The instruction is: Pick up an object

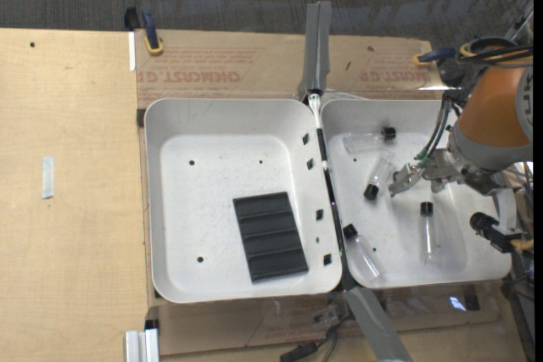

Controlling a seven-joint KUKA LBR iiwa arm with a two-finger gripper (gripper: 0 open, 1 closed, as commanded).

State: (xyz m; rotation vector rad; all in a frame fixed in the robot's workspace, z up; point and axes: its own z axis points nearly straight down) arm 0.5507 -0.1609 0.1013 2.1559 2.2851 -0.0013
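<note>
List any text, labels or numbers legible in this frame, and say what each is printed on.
"CHEMCAST. GP", red print, upside down in this view, on the cardboard sheet behind the left bin.
Similar red print on the cardboard behind the right bin: too blurred to read with certainty.
No other text is legible.

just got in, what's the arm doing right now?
The arm is reaching into the right bin, with its gripper low among several small clear tubes with black caps. One tube lies just below the gripper, another just to its left, one by the divider and one near the top. Nothing is visibly held. The left bin holds a black ridged block, untouched.
</note>
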